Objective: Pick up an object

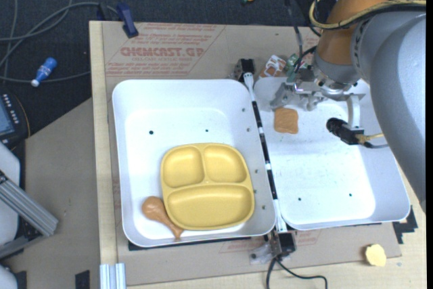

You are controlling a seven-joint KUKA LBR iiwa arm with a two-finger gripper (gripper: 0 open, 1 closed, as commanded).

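gripper (295,99) above toast slice (286,121) | right bin (325,193) | slice upright-oblong

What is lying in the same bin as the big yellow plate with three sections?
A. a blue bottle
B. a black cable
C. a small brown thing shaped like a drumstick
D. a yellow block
C. The small brown drumstick-shaped thing lies at the near left corner of the left bin, up against the yellow plate.
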